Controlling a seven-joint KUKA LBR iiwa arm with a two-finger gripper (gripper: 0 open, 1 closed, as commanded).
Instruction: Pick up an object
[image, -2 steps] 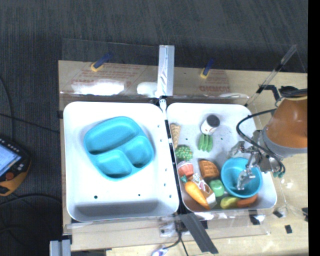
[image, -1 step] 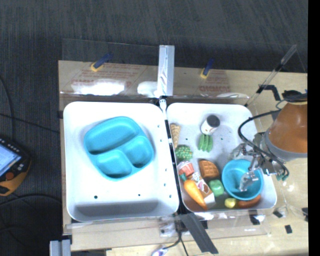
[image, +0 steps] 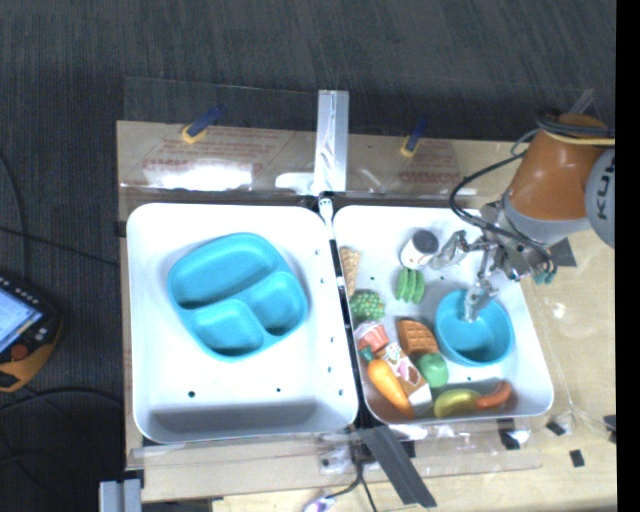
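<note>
From my remote seat I look down on two white bins on a tabletop. The left bin carries a blue divided tray. The right bin is my landmark: it carries a pile of toy food and a blue bowl.

The arm reaches in from the right, and its gripper hangs over the bowl's rim, at the bin's right side. I cannot tell how the jaws stand; they are too small and blurred, and I see nothing between them.

I judge the pick as not yet done: every object lies in the bin. The bowl looks like the likely target. It sits upright, mouth up; being round, it has no long axis.

Left of the bowl lie a carrot, a green pod and a bread piece.
</note>
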